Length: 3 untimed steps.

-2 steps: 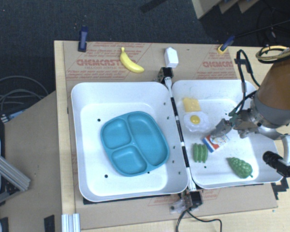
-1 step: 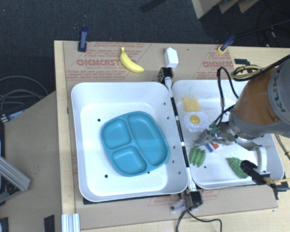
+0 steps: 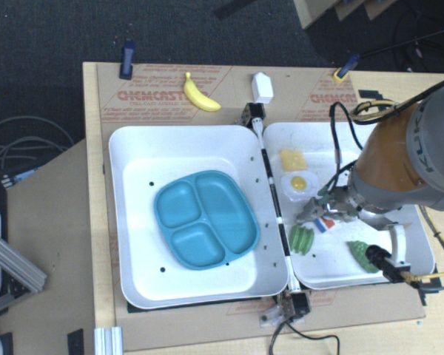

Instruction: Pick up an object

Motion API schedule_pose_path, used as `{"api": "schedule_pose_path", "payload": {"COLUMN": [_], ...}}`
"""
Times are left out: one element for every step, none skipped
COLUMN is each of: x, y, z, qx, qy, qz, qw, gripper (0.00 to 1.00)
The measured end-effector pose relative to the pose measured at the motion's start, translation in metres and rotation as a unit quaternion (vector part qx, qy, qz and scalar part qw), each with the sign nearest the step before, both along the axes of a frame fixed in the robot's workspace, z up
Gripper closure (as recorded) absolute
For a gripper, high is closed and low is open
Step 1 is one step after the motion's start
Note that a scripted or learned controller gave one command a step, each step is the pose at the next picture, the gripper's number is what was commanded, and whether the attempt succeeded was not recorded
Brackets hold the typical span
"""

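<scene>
Reaching in from 3 o'clock, grey arm with orange band (image 3: pixel 388 154) sits low over the right white bin (image 3: pixel 422 261). Two-finger gripper (image 3: pixel 316 211) is near that bin's 9 o'clock wall; cannot tell whether it is apart or together.

Right bin: yellow square block (image 3: pixel 293 159) at 11 o'clock, white-and-yellow fried-egg toy (image 3: pixel 297 185) just below it, green ridged piece (image 3: pixel 302 239) at 7 o'clock, green leafy toy (image 3: pixel 361 253) at 5 o'clock.

Left white bin (image 3: pixel 133 146): blue three-compartment plastic plate (image 3: pixel 205 218), centred.

Yellow banana (image 3: pixel 199 95) lies on the bench at 12 o'clock.
</scene>
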<state>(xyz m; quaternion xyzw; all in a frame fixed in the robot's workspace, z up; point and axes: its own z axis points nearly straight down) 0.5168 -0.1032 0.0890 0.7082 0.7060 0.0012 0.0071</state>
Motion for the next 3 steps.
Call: {"api": "schedule_pose_path", "payload": {"x": [-0.001, -0.018, 0.04], "y": [0.002, 0.009, 0.011], "z": [0.0, -0.003, -0.004], "qx": [-0.0004, 0.0036, 0.004], "qy": [-0.001, 0.004, 0.005], "qz": [0.0, 0.001, 0.002], "qw": [1.0, 1.0, 1.0], "gripper": [0.0, 0.0, 0.0]}}
